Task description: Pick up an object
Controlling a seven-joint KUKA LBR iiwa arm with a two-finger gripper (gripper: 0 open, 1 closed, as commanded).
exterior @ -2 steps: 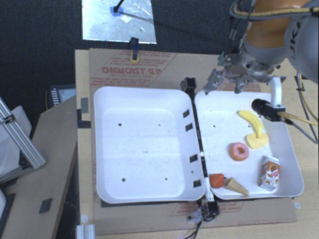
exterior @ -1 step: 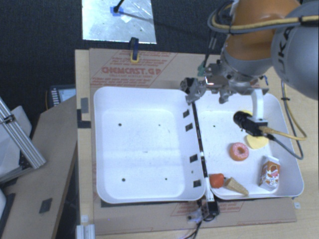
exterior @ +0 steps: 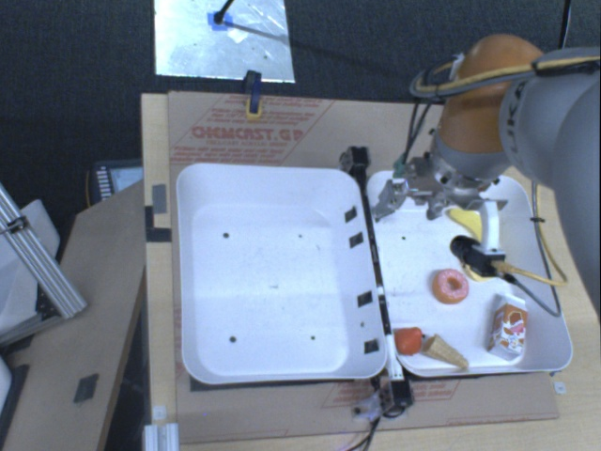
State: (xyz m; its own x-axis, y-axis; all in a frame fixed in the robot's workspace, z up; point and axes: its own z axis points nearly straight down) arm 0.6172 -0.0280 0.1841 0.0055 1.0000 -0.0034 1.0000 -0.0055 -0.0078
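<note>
We see a tan bench [exterior: 108, 252] carrying a cardboard sheet [exterior: 282, 125] with red print, and on that sheet two shallow white bins side by side, their inner walls touching along a row of dark clips. The grey arm [exterior: 554, 111] comes in from the right, its orange band bulging above the wrist, and hangs over the far end of the right bin [exterior: 413, 271]. The left bin [exterior: 272, 280] lies beyond the arm's reach point, well apart from the tool. Behind the bins, on the dark floor, lies a crinkled silvery sheet [exterior: 188, 36]. At the left edge an aluminium rail [exterior: 38, 266] leans across the corner of the view. The gripper [exterior: 411, 205] sits low over the far left corner of the right bin, near the dividing wall, and we read its two metal fingers as spread apart with nothing between them. All the pickable things lie in the right bin, nearer to us than the tool. A small printed carton [exterior: 508, 332] stands by the near right corner. A pink-and-orange doughnut [exterior: 451, 286] lies flat toward the middle, well apart from the tool. A tan cone [exterior: 445, 351] lies on its side against the near wall, touching a red-orange lump [exterior: 408, 340] at its wide end. A yellow curved piece [exterior: 464, 220] shows partly beneath the wrist, just beside the tool.
</note>
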